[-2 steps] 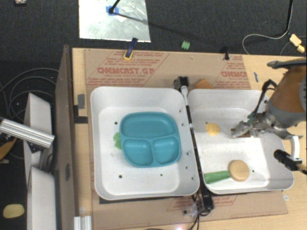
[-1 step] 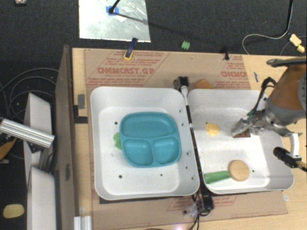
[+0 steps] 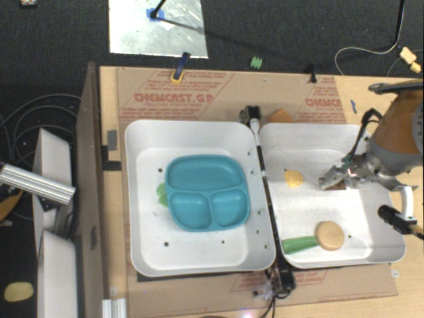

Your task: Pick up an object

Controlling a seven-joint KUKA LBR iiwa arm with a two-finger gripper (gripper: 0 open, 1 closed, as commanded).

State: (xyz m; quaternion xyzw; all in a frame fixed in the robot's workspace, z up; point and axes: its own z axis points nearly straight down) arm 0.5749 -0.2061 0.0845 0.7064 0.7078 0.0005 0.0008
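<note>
Left bin (image 3: 142, 177): I see a blue divided tray (image 3: 207, 192) at centre.
Right bin (image 3: 371, 244): small yellow piece (image 3: 294, 177) mid-frame; green-handled brush (image 3: 318, 238) lower down.
Gripper (image 3: 329, 179): just right of the yellow piece, apart from it; I read the fingers spread, pinching nothing.
Surface: cardboard-covered bench (image 3: 218, 91), dark carpet (image 3: 53, 38) beyond.

Blue divided tray (image 3: 207, 192) mid left bin (image 3: 142, 244), yellow piece (image 3: 294, 177) and tan-headed green brush (image 3: 317, 238) in right bin (image 3: 311, 138), gripper (image 3: 333, 177) over it
</note>
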